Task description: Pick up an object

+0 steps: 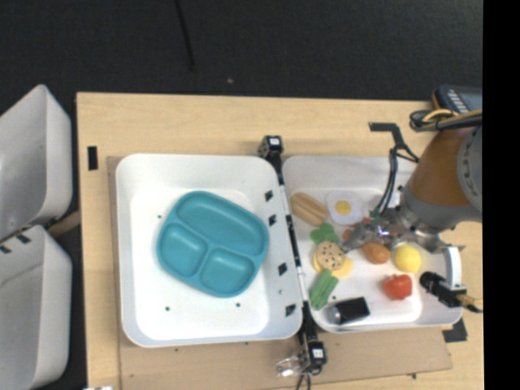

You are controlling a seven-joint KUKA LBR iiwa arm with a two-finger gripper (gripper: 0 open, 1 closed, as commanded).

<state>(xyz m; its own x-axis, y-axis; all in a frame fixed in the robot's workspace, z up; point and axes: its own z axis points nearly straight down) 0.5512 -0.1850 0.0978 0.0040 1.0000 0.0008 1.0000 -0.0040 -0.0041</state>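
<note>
Because the arm [443, 177] comes in from the right of the frame, you find it bent low over the right bin [309, 169], where all the loose toy food is heaped; the left bin [130, 315] carries just a blue divided plate [213, 243], lying flat toward its centre. You see the claw [375, 232] down among the food at the middle of the right bin, beside a small brown-orange piece [375, 253], likely your target. Whether the claw is clenched or released you cannot tell, since the wrist hides it, and nothing visibly sits in its grip. That piece looks roundish, so no long axis or heading can be read. Near it lie a yellow lemon [407, 258], a red piece [397, 286], a fried egg [344, 208] and, at the lower edge, a black block [350, 309].
</note>
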